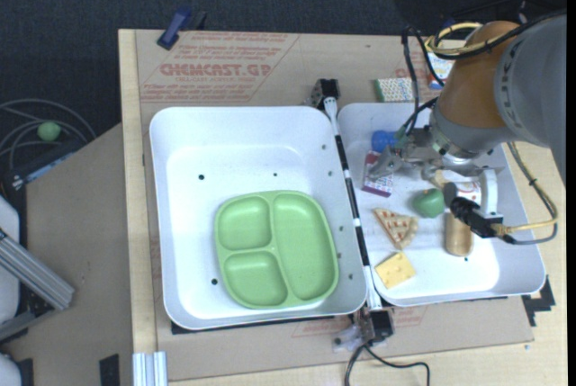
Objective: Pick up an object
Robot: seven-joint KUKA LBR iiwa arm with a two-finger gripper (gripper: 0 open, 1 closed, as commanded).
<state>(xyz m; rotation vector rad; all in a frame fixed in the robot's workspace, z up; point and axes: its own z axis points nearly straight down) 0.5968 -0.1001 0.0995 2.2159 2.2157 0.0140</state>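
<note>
Low over the right bin [517, 272], the gripper [409, 157] points toward that bin's left part, and whether it is wide, narrow or holding anything cannot be told from this view, since the wrist and cabling hide much of it. Behind it the grey arm [540, 78] comes in from the right, with its orange band [472, 83] just above the wrist. The left bin [180, 150] holds a light green divided plate [274, 247] with three compartments, lying in the near half of the bin. In the right bin the objects sit close together: a brown cylindrical piece [458, 234] near the middle, a yellow cheese-like wedge [394, 270] at the near left corner, a tan waffle-patterned triangle [396, 225] just above it, a green rounded object [430, 201] just right of the triangle, a pink-and-white packet [378, 182] right beside the gripper, and a small blue object [383, 141] at the bin's far left, also close to the gripper.
</note>
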